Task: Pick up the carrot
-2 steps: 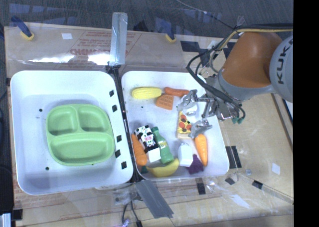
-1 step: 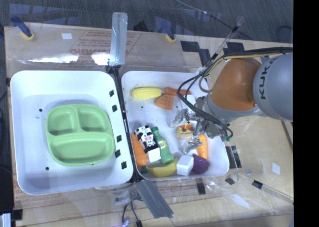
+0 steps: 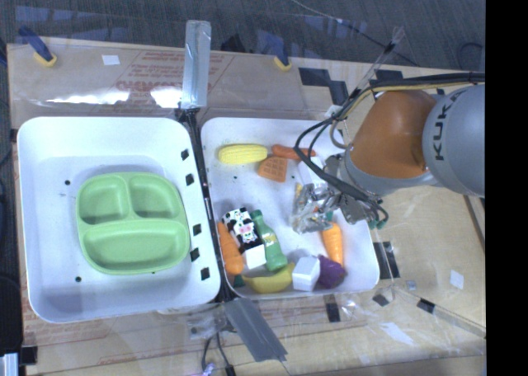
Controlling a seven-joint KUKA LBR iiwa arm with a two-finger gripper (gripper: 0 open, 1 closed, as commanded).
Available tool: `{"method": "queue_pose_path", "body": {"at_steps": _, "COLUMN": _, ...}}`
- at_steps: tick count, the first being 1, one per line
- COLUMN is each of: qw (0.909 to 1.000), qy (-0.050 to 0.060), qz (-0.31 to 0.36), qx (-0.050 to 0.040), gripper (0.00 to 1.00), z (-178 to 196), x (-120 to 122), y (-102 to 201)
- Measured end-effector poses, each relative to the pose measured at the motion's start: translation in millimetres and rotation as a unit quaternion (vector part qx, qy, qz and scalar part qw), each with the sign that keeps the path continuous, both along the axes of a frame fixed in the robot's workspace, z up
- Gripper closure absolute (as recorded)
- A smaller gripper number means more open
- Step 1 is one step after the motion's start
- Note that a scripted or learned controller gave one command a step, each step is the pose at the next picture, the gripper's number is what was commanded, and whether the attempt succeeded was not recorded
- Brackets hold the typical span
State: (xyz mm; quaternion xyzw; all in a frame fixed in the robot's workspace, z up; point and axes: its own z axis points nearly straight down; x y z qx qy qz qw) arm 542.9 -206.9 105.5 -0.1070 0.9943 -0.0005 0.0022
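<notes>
An orange carrot (image 3: pixel 332 243) lies in the right bin (image 3: pixel 363 260), near its right wall, pointing toward the front. My gripper (image 3: pixel 311 207) hangs low over the bin's middle, just up and left of the carrot's top end; its metal tip is close to the carrot, but I cannot tell whether they touch. The orange wrist band (image 3: pixel 388 135) and cables cover the bin's back right corner. A second long orange piece (image 3: pixel 230 249) rests along the right bin's left wall.
The right bin also holds a corn cob (image 3: pixel 242 154), an orange wedge (image 3: pixel 275 170), a cow-patterned block (image 3: pixel 241 227), a green bottle (image 3: pixel 270 246), a banana (image 3: pixel 268 281), a white cube (image 3: pixel 305 271) and a purple piece (image 3: pixel 331 270). A green divided plate (image 3: pixel 130 222) sits in the left bin (image 3: pixel 41 168).
</notes>
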Motion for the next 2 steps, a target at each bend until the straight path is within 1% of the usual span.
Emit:
{"method": "queue_pose_path", "body": {"at_steps": 1, "qw": 1.0000, "qy": 0.000, "qz": 0.000, "qx": 0.0001, "gripper": 0.00, "z": 0, "x": 0, "y": 0}}
{"method": "queue_pose_path", "body": {"at_steps": 2, "qw": 1.0000, "qy": -0.002, "qz": 0.004, "qx": -0.0002, "gripper": 1.00, "z": 11, "x": 2, "y": 2}}
